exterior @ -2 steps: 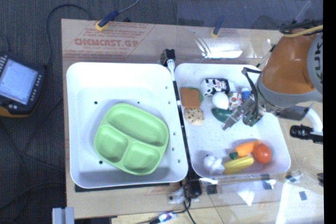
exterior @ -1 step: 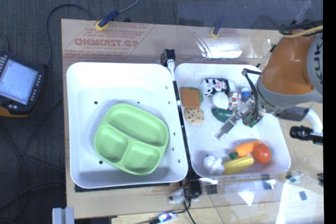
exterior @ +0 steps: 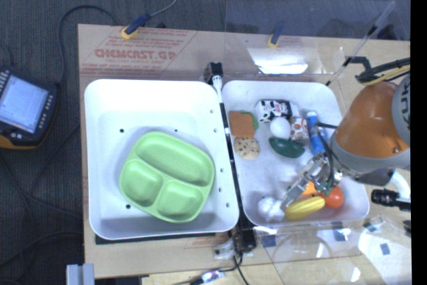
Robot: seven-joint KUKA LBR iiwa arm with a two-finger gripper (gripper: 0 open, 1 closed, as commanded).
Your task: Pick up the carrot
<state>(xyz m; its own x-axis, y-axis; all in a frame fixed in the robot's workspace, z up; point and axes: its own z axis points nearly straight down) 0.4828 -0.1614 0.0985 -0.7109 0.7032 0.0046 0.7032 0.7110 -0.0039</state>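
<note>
Reaching in from the right, the arm has its gripper point(exterior: 303, 185) low over the near right corner of the right bin point(exterior: 235, 143), amid a tight cluster of toy food. Whether the pincer is wide or narrow I cannot tell; its metal parts blur into the clutter beneath.

The carrot point(exterior: 312, 189) appears to be the small orange piece just beside the gripper tip, largely hidden by it, lying between a yellow banana point(exterior: 304, 207) on its near side and a red-orange tomato point(exterior: 334, 197) to its right. A white lump point(exterior: 270, 208) sits left of the banana.

The crowding is the main risk: closing here could catch the banana or tomato instead, or nudge the carrot against the bin wall so it slips free. The green divided plate point(exterior: 167, 175) in the left bin point(exterior: 100, 143) lies well apart.
</note>
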